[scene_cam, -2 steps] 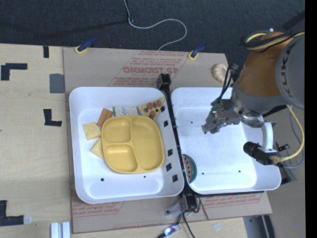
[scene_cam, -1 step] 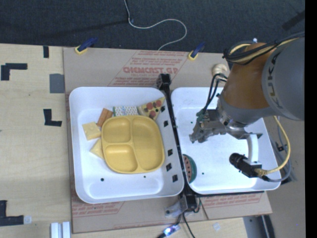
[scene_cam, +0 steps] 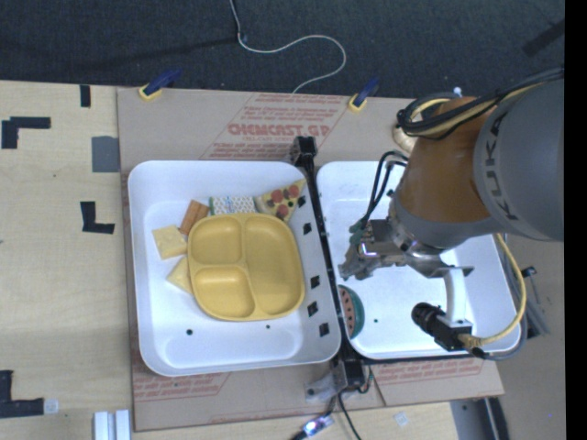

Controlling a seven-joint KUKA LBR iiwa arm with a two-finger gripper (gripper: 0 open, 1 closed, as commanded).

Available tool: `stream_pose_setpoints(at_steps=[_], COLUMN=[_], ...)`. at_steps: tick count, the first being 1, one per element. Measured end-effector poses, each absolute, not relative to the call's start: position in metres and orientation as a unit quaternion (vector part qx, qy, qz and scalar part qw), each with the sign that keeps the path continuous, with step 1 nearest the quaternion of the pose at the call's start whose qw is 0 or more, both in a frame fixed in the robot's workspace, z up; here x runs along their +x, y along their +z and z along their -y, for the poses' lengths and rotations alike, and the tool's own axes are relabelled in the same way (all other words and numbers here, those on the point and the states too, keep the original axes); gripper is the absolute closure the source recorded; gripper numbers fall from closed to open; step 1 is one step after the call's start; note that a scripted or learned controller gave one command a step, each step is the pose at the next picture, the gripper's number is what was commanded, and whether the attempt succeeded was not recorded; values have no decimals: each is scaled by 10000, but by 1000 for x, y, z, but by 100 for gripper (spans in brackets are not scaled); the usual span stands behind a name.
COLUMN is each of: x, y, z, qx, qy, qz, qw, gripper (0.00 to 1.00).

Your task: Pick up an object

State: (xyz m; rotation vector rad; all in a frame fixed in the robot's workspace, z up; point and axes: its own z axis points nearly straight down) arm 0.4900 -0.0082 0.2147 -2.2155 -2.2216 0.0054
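Arm w/ orange band hangs over right bin (scene_cam: pixel 486 337); gripper (scene_cam: pixel 359 262) sits low near that bin's left wall, can't tell its state from this angle. Just below it, a round dark-green obj w/ red edge (scene_cam: pixel 350 310) lies against the divider. Left bin (scene_cam: pixel 156 337) holds a yellow divided plate (scene_cam: pixel 246 266) at centre, tan crackers (scene_cam: pixel 171 242) & small patterned bits (scene_cam: pixel 284 200) by its upper-left rim.
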Motion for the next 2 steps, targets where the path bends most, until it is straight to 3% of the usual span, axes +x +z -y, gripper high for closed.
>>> stream_pose_setpoints(at_steps=[2], x=[503], y=[231], z=[11], qx=[-7067], qy=[5], qz=[7075], qw=[6], gripper=[100])
